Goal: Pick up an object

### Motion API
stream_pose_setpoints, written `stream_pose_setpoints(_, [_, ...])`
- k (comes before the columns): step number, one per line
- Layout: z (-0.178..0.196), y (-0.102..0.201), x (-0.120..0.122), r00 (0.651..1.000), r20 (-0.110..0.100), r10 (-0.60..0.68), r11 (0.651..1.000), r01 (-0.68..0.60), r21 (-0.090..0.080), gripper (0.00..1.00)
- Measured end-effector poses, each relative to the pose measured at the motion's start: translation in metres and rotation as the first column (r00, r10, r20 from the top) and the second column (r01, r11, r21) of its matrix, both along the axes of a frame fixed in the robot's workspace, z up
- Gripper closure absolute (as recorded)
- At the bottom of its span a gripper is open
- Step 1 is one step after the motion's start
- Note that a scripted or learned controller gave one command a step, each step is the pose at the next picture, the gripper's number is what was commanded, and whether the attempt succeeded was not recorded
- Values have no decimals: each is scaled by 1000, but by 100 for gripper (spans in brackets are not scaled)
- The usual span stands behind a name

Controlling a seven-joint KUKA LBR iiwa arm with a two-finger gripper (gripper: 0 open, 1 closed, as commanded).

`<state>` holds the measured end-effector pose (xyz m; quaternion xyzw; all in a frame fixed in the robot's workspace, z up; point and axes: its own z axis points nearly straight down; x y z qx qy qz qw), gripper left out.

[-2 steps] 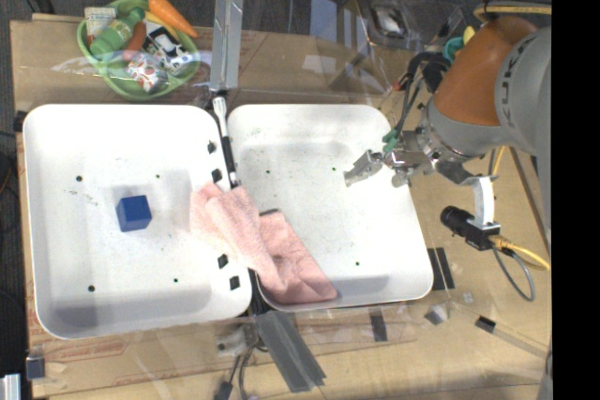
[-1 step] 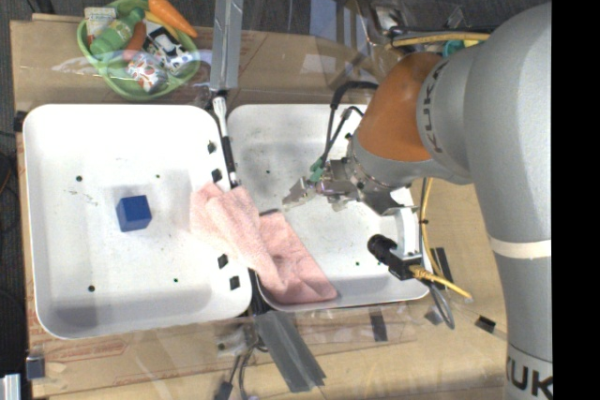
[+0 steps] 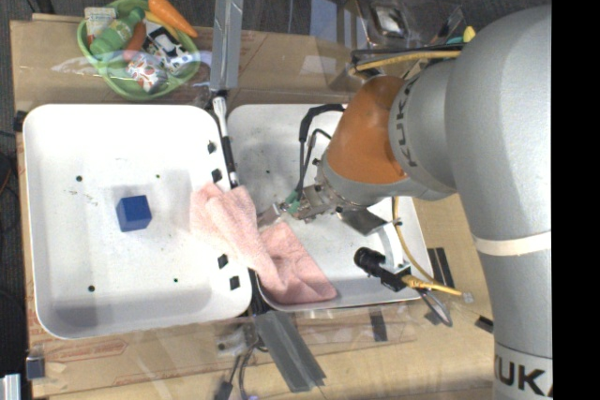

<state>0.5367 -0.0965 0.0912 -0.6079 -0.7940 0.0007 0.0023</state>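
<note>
You see the grey arm (image 3: pixel 487 155) filling the right side of the view, its orange band (image 3: pixel 370 140) bent down over the right bin (image 3: pixel 281 122). That bin holds the gripper (image 3: pixel 298 204), low above the floor near the bin's middle, and most of a pink cloth (image 3: pixel 281 262) that lies crumpled in its lower left corner. The cloth climbs over the divider, so its upper end rests on the right rim of the left bin (image 3: pixel 56 201). The gripper's tip sits just beside the cloth's upper edge; you cannot tell from this angle whether the pincer is apart or together, and nothing can be seen between its ends.

In the left bin a small blue cube (image 3: pixel 134 213) stands alone on the white floor, left of centre and well apart from the cloth.

Behind the left bin, on the bench, a green bowl (image 3: pixel 122 81) is heaped with toys and small packets, an orange carrot (image 3: pixel 169 12) lying across its top.
</note>
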Motion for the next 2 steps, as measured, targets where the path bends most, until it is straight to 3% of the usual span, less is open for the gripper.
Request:
stream_pose_setpoints(1, [10, -1, 0, 1000, -1, 1, 1000, -1, 0, 100])
stream_pose_setpoints(2, [101, 38, -16, 987, 3, 161, 987, -161, -1, 100])
